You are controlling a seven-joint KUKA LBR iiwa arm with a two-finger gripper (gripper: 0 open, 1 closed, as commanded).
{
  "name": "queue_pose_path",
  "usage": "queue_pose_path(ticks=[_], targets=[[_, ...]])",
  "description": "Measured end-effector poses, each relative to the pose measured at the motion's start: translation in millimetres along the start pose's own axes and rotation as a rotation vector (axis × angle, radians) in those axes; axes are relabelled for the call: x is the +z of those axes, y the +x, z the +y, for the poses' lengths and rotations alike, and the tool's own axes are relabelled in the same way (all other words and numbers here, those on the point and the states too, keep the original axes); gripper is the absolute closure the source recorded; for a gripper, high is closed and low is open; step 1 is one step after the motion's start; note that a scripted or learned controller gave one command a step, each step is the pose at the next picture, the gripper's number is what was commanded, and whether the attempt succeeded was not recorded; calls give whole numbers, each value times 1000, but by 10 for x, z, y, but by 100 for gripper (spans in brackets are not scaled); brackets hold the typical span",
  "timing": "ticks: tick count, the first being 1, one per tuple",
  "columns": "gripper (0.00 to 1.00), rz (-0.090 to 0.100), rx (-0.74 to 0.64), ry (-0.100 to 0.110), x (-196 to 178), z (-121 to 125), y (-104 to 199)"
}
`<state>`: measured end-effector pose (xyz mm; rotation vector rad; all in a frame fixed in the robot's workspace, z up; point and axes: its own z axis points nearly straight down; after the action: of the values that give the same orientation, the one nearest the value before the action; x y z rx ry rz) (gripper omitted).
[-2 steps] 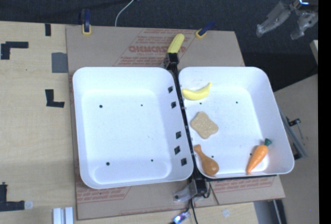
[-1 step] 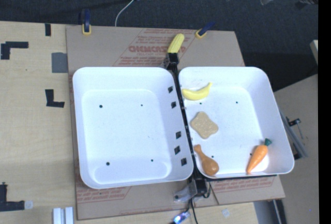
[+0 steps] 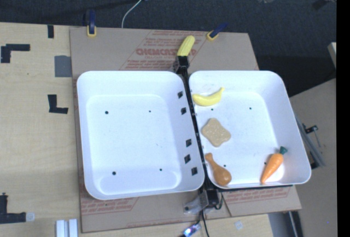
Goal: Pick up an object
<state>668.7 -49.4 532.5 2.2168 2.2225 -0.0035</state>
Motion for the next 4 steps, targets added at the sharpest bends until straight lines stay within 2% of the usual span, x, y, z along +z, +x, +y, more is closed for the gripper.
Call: queue_pose_path(ticks=[1, 2, 3, 4], targets=[[100, 6, -6, 0, -45, -874, 647], [100, 5, -8, 2, -27, -1052, 1478], [100, 5, -8, 2, -41, -1878, 1995], [100, 2, -1, 2, -130, -1843, 1963]])
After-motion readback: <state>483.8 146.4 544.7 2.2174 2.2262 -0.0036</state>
